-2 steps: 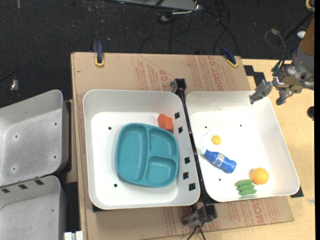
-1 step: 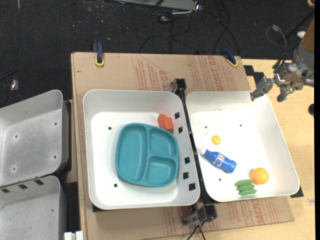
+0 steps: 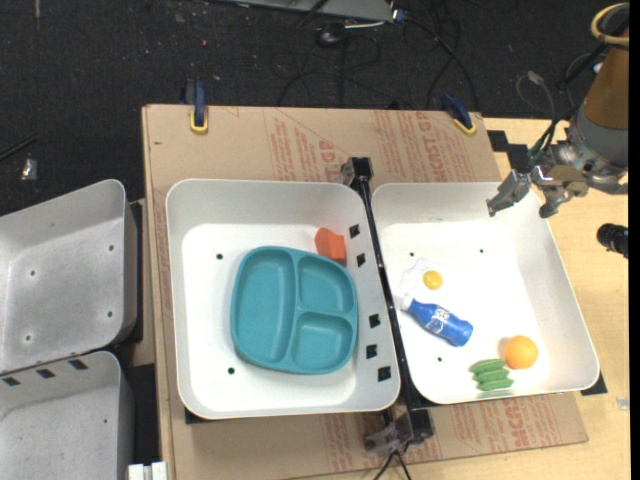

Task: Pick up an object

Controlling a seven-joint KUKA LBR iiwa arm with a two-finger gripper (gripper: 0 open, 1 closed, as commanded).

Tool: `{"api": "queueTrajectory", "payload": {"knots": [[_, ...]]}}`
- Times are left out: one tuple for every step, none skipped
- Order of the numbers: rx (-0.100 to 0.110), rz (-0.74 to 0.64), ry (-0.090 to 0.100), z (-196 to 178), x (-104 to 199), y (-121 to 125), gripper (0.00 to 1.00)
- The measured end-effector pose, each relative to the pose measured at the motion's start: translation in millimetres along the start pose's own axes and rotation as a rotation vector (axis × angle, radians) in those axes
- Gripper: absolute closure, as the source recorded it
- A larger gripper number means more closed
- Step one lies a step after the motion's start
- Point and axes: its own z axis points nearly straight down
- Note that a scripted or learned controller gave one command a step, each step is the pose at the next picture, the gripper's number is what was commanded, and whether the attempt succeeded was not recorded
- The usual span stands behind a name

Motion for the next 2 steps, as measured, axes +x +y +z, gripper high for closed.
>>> {"api": "queueTrajectory", "payload": {"knots": [[0.000,0.001,0.000,47,-2,-8,0.00],[0.000,0.000,0.000,111,-3,-7,0.00]]}}
